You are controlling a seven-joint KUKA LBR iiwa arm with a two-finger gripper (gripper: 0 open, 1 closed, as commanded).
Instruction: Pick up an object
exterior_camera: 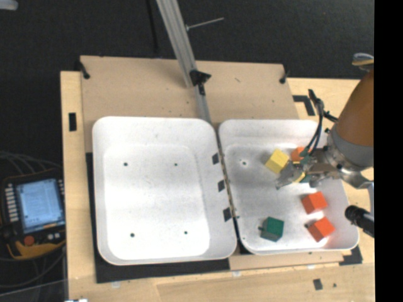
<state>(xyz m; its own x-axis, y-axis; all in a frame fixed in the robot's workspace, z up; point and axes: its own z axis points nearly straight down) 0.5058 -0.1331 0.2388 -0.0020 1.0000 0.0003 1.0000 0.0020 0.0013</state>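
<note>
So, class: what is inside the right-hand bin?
The right-hand bin holds a yellow block, a green block and two orange blocks. The claw and arm cover part of the floor; something orange peeks out there.

A wooden bench [157, 80] bears two white bins [157, 190] side by side.

Fingers [291, 176] low beside yellow block [276, 161], right bin [252, 137].
</note>
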